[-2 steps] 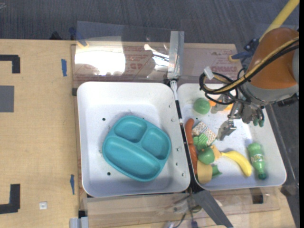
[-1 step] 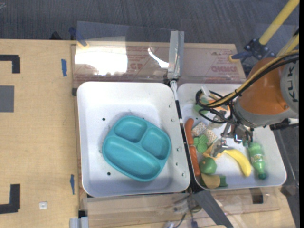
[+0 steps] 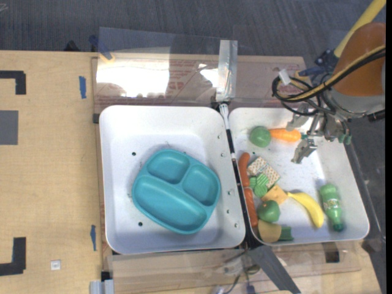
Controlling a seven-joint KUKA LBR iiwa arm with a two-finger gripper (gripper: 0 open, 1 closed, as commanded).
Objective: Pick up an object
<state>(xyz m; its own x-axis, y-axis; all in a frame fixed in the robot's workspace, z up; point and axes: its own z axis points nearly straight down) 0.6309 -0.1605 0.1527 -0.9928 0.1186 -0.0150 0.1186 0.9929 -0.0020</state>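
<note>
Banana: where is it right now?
The banana lies in the right bin, near its front edge, between the green bottle on its right and the green apple on its left.

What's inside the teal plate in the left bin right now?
The teal plate shows three bare compartments, nothing lying in them. It covers the left bin's floor beneath, so anything under it stays hidden.

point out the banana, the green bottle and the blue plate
banana [image 3: 310, 207]: camera view, middle of its curved yellow body
green bottle [image 3: 331, 204]: camera view, on its body, right bin
blue plate [image 3: 176, 190]: camera view, on its largest compartment, left bin
</note>
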